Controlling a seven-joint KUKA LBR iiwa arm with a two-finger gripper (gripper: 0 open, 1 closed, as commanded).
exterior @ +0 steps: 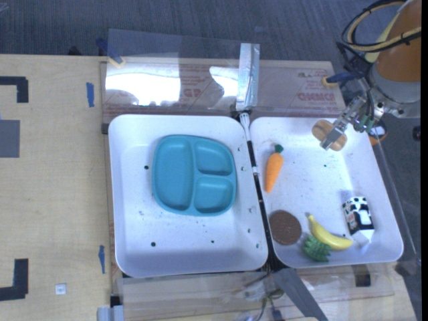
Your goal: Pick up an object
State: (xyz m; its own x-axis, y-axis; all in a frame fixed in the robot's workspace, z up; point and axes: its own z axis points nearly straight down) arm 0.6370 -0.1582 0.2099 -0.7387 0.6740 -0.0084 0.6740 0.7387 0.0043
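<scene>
Over on the left, the left bin (127,246) has just a blue divided tray (194,175) sitting in the middle, so nothing grabby there unless you want to fight a flat tray. Moving right past the divider, the right bin (388,239) is where the pickable stuff is: a carrot (273,169) up near the divider, a brown disc (285,227) lower down, a bit of broccoli (315,249) tucked just beside a banana (328,235), and a small black-and-white carton (358,215) toward the right wall. Up at the far right corner the tool (354,120) hangs over the bin's top edge, right next to a round tan thing (330,135); honestly can't tell if that piece is being held or just lying under it, and can't tell if the tool is apart or together either, too small and cluttered. If I were planning it, I'd go for the carrot: it's well apart from everything else, so come straight down with the jaws across its narrow width. The banana and broccoli look risky since they touch, and the carton sits close to the wall.
</scene>
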